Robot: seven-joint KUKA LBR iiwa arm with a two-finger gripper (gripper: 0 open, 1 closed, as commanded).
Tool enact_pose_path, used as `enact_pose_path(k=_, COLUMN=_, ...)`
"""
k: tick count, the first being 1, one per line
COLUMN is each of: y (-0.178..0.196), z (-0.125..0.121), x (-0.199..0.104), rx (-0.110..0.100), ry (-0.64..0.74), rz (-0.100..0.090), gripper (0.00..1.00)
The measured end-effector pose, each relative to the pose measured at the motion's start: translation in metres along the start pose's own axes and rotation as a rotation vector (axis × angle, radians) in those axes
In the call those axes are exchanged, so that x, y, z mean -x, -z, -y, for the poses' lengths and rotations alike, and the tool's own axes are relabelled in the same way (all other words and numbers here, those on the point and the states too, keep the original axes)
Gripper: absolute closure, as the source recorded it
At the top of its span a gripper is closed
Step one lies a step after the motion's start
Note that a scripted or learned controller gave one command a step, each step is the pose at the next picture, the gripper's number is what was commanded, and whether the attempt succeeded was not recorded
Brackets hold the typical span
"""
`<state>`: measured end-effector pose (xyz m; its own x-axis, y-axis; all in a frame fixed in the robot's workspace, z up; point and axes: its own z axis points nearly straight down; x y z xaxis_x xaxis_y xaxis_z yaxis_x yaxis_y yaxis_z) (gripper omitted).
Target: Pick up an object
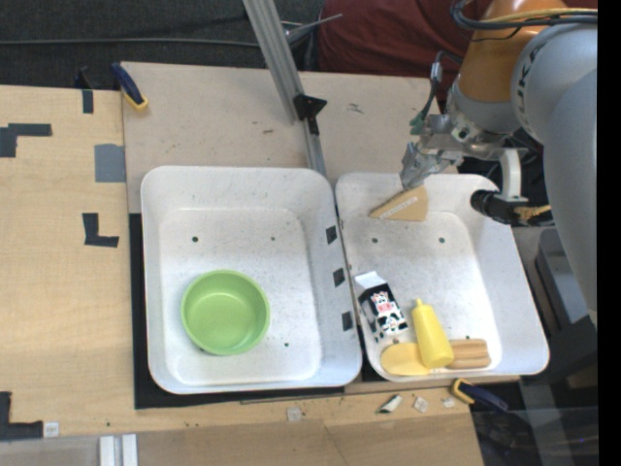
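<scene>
I see the gripper [419, 171] at upper right of frame, over the right bin [505, 260], touching a tan wedge [403, 205]; grip state unclear, can't tell from here.

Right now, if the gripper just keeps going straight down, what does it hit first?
Most likely the tan wedge at the far end of the right bin. The gripper sits just above it, though their height gap is unclear from this slanted view.
</scene>
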<state>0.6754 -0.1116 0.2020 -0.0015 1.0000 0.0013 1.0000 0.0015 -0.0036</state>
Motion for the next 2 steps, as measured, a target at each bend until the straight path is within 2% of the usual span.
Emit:
enact_pose_path(k=1, y=0.000, z=0.000, x=0.000, rx=0.000, ry=0.000, rz=0.000, gripper=0.00)
enact_pose_path(k=2, y=-0.050, z=-0.005, x=-0.006, rx=-0.006, ry=0.002, rz=0.002, gripper=0.00)
